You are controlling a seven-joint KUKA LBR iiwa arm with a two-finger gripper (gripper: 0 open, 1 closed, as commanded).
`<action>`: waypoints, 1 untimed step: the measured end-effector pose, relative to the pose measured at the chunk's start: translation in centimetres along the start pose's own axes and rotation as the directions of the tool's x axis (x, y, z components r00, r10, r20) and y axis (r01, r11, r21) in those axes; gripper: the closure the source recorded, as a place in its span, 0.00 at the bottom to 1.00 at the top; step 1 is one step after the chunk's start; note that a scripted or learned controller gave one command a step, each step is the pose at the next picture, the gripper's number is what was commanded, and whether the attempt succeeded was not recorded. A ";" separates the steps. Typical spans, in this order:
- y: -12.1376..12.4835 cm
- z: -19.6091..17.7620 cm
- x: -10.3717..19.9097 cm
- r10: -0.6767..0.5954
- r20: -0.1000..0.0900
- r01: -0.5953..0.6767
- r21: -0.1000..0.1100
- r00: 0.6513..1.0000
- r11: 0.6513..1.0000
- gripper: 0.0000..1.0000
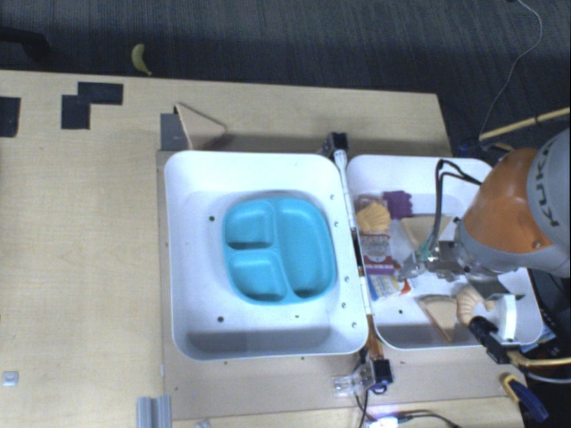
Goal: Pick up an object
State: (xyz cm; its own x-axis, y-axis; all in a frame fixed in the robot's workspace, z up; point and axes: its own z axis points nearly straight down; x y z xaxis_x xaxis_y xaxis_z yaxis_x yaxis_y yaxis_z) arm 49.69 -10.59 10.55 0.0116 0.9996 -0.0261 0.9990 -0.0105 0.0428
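The right bin (419, 335) holds several small objects: a tan shell-shaped piece (373, 214), a purple block (398, 203), a flat printed packet (380, 270) and a beige shell-like piece (469, 306). My gripper (419, 264) is low inside this bin, in its middle, just right of the packet. The arm's orange band (501, 210) and grey wrist cover the bin's right half. The left bin (192, 239) holds a blue divided tray (278, 248).
A black clamp and white rod (339, 150) sit at the seam between the bins. Cables (451, 172) loop over the right bin's far edge. Dark tape patches (89, 101) mark the bench at the far left. A yellow banana (140, 58) lies on the floor beyond.
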 end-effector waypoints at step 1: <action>0.2 -1.0 0.4 -0.005 -0.009 0.005 0.001 1.000 1.000 1.00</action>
State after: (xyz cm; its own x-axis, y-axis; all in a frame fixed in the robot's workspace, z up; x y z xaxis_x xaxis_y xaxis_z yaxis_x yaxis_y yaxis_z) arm 49.85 -10.18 11.57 0.0063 0.9998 -0.0176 0.9991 -0.0055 0.0418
